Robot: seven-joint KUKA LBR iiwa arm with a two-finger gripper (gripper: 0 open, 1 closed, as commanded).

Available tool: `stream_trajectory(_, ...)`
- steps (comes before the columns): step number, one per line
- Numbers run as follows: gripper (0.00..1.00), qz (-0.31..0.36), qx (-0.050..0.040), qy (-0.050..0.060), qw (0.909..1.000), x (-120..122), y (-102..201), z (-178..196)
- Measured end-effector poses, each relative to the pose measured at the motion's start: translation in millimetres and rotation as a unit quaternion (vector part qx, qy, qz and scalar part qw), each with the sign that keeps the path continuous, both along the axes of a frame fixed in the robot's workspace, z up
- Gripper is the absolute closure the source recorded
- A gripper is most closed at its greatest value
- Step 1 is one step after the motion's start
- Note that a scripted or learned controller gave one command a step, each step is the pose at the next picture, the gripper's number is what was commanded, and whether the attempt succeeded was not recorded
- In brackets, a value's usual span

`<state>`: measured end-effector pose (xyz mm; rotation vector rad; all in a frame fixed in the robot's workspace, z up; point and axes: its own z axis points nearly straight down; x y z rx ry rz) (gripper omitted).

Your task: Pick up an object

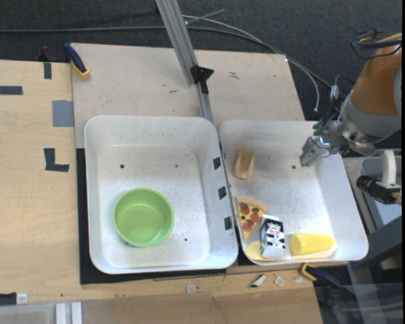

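The tan block lies in the right bin, well apart from the gripper, to its left. The arm reaches in over the bin's right rim, gripper angled down-left; its opening cannot be told.

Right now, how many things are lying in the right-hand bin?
4. A tan block near the bin's left wall, a pizza slice below it, a black-and-white carton at the bottom, and a yellow piece beside it. Something flat may hide under the carton.
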<state>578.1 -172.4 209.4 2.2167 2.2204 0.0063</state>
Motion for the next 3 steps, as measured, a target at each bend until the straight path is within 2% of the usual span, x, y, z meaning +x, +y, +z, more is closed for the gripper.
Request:
stream_trajectory(1, 1.00, 0.000, -0.0001, 0.000, 1.0000, 0.5, -1.6, 65.5)
stream_trajectory(2, 1.00, 0.000, -0.0001, 0.002, 1.0000, 1.2, -1.2, 86.5)
stream_trajectory(3, 1.00, 0.001, 0.0006, 0.005, 1.0000, -20.1, 45.0, 75.2)
